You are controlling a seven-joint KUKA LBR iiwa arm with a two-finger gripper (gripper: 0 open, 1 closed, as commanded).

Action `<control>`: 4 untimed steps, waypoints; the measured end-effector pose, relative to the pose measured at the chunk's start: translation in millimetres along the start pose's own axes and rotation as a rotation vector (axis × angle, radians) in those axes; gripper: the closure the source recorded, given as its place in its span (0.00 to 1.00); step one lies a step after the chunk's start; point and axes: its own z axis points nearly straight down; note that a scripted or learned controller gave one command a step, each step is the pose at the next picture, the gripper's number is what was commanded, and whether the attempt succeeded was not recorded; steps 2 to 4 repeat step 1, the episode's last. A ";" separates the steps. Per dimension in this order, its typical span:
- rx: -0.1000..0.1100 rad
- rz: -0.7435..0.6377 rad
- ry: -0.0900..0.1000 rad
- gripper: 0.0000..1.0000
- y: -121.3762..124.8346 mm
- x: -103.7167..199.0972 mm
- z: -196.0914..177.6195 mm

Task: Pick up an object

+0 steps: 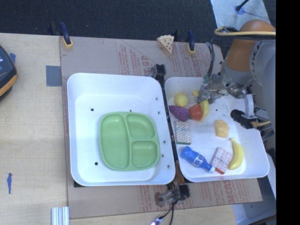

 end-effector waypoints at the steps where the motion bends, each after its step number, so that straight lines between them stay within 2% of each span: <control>1: -0.006 0.003 0.001 1.00 -48.4 65.8 -90.1; 4: -0.006 0.003 0.001 1.00 -48.4 65.8 -90.1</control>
